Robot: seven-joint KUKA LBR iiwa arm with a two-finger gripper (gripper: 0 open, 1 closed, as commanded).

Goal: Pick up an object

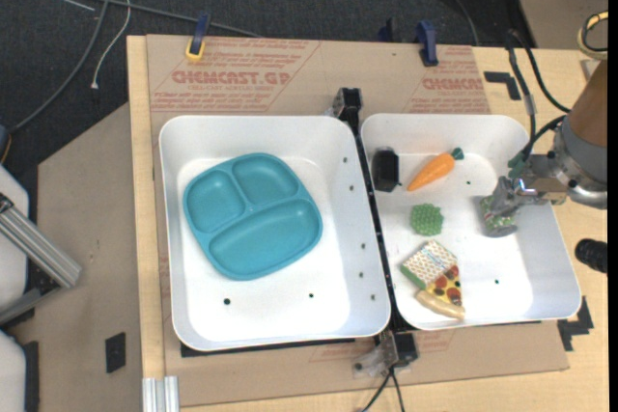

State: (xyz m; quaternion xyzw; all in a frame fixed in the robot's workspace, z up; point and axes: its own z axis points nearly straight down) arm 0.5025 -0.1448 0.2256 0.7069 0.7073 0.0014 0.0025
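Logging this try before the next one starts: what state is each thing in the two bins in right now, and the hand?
Blue plate: flat in left bin, its compartments bare.
Carrot: lying in right bin, untouched.
Black block: by the divider, apart from carrot.
Green piece: resting alone.
Pizza slice: flat near front wall.
Hand: low in right bin, nothing seen in it.

from my feed the bench is evenly and brightly lit from above. the white bins (pixel 179 236) run near overexposed, shadows stay soft and short, the dark floor (pixel 68 63) looks grainy, and overall sharpness is modest.
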